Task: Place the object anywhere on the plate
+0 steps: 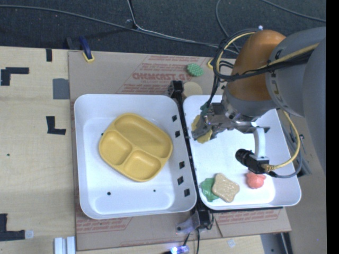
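The hand [204, 128] sits low over the right bin [286, 194], up near that bin's left wall and toward its far-left corner, right next to the divider between the two bins. There's a yellowish object [202, 133] tucked in at the fingertips, and it looks like it's pinched between the fingers, so the hand reads as closed on it, though the view is a bit cluttered there. The arm [259, 67] comes in from the right, with the orange band bulging over the far edge of the right bin.

The plate [135, 146] is yellow with three compartments and lies in the middle of the left bin [87, 194], turned at an angle to the bin's walls. Nothing sits on it. So the object is over in the other bin, just across the divider from the plate.

Other stuff in the right bin: a tan toast [226, 188] near the near-left corner, lying partly on top of a green piece [207, 189], and a pink ball [256, 180] a little to the right of them near the near edge. A black cable plug [249, 159] hangs just above the ball.

On the tabletop past the bins' far edge, there's a small green disc [194, 70] on the cardboard [143, 75].
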`<action>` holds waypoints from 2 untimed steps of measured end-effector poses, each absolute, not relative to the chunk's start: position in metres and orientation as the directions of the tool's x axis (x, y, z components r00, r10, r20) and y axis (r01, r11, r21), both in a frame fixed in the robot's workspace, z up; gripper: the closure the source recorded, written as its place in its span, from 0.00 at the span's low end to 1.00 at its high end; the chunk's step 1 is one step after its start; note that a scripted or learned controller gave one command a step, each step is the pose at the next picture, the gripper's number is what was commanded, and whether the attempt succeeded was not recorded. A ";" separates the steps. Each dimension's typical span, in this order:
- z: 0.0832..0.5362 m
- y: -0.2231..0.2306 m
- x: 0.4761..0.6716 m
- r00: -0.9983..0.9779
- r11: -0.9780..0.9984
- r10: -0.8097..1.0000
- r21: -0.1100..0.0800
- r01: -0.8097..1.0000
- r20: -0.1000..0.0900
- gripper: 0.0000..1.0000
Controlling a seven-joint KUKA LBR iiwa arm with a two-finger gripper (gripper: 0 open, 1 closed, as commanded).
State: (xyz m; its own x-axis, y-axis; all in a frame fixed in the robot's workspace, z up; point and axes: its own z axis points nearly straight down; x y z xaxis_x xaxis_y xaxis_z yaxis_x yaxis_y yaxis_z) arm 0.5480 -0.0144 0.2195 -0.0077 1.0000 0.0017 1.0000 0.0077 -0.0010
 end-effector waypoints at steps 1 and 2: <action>0.227 0.044 0.556 -0.008 0.008 1.000 -0.001 1.000 0.002 1.00; 0.232 0.106 0.560 -0.009 0.009 1.000 -0.001 1.000 0.002 1.00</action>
State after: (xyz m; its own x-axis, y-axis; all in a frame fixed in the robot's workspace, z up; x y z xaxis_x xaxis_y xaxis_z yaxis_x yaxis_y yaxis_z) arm 0.5605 0.1059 0.2325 -0.0086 1.0000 0.0019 1.0000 0.0086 -0.0014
